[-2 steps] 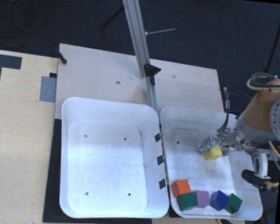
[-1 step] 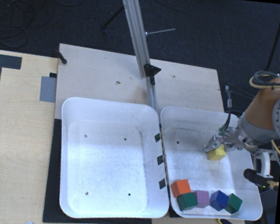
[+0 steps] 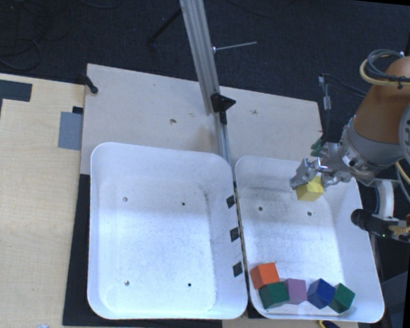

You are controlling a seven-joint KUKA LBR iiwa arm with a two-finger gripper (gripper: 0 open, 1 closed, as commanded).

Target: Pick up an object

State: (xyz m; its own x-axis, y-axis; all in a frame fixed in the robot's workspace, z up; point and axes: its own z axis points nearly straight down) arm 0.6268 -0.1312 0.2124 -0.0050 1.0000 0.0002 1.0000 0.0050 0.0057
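Observation:
A yellow block [image 3: 310, 189] hangs above the far part of the right bin [image 3: 357, 250], held between the fingers of my gripper [image 3: 307, 180], which is shut on it. The arm comes in from the right, its orange band above the wrist. Along the near edge of the right bin lie several blocks: an orange one [image 3: 264, 274], a dark green one [image 3: 274, 295], a purple one [image 3: 296, 290], a blue one [image 3: 320, 293] and a green one [image 3: 342, 297].
The left bin [image 3: 153, 227] sits beside the right one, with black clips on the shared wall between them. A slanted aluminium post [image 3: 202, 56] rises behind the bins. Black cables and a bracket lie at the right bin's outer side.

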